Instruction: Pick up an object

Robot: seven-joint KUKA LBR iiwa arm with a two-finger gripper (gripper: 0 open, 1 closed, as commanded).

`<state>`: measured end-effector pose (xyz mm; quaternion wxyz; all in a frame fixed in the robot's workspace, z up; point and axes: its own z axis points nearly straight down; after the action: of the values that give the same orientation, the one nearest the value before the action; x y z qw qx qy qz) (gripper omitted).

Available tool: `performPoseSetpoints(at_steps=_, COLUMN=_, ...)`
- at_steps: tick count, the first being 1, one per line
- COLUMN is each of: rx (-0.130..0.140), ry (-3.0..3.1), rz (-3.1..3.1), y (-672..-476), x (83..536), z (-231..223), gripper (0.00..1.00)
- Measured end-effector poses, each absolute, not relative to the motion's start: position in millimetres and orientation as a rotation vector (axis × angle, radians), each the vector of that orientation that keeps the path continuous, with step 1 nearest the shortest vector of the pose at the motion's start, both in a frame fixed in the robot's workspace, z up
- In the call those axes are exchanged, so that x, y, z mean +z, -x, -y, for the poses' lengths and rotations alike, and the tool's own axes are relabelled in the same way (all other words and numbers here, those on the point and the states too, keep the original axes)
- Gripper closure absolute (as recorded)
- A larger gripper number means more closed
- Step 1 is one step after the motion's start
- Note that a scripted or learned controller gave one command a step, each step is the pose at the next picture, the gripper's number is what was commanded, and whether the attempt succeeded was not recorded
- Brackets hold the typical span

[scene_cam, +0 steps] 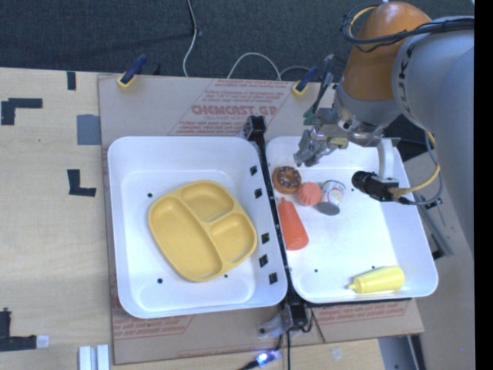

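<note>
Gripper (308, 154) hovering right of centre above donut (287, 179), finger state unclear, cannot tell; risking glancing off, since carrot (293, 223) and peach (310, 194) crowding it

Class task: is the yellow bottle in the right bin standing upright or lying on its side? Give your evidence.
Lying on its side. The yellow bottle stretches lengthwise across the right bin floor near the front edge, its cap end pointing left.

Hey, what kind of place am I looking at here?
Probably a robotics lab's grasping test bench: a grey arm over two white bins, toy items like a yellow divided plate and an orange carrot, and cardboard clamped underneath.
</note>
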<state>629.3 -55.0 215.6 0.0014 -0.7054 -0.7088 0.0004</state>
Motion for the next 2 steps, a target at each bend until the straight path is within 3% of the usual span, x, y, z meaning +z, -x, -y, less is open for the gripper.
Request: performPoseSetpoints(at_steps=2, rx=0.002, ry=2.214, rz=2.225, y=-597.6, x=226.3, z=-43.4, gripper=1.00)
